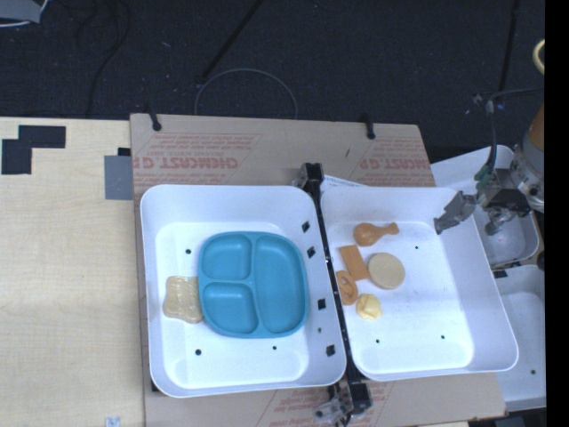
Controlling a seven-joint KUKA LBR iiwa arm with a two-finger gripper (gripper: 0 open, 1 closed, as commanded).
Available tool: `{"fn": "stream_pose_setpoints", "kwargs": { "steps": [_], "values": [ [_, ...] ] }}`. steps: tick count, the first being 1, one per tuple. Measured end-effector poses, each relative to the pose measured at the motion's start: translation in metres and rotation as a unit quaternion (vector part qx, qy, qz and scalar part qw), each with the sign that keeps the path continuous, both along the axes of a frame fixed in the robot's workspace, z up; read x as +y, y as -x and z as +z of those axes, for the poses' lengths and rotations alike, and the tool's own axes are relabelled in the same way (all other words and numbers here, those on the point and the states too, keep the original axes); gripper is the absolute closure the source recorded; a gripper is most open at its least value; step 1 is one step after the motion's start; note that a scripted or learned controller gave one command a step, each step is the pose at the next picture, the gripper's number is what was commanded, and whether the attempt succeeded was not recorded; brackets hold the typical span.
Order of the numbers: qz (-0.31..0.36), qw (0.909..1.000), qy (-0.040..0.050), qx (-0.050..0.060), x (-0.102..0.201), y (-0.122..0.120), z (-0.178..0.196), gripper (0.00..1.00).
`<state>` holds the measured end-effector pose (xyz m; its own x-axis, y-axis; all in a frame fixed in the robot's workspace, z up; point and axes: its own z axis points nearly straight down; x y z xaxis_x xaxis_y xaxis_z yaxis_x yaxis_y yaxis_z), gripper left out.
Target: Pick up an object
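Two white bins side by side on the bench. Left bin (169, 212) holds a blue divided plate (252, 283) with three compartments, lying flat near the middle, and a pale yellowish waffle-like piece (182, 299) touching the plate's left edge.

Right bin (462, 327) holds a small cluster of toy food toward its left half – a tan drumstick-shaped piece (374, 232) at the top, a round cream disc (387, 270) below it, an orange-tan flat strip (353, 261) just left of the disc, a small brown curled piece (346, 287) under the strip, and a yellow lump (368, 307) lowest, near the curled piece. All lie on the bin floor, none lifted.

Gripper (452, 213) sits at the right bin's upper right corner, over the rim area, well apart from the food cluster – nothing seen between its fingers. Only one dark finger-like part is clear; jaw state cannot be told from this angle. Arm body is at the frame's right edge, with cables around it
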<state>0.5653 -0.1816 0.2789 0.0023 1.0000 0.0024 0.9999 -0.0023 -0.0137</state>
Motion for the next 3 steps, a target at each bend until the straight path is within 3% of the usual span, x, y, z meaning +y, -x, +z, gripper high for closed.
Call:
{"fn": "stream_pose_setpoints", "kwargs": {
  "steps": [1,3],
  "values": [
    [0.001,1.0,0.0008,-0.006,0.0,-0.002,0.007,0.0],
    [0.001,1.0,0.0003,-0.003,0.003,-0.001,-0.086,0.0]
  ]
}}
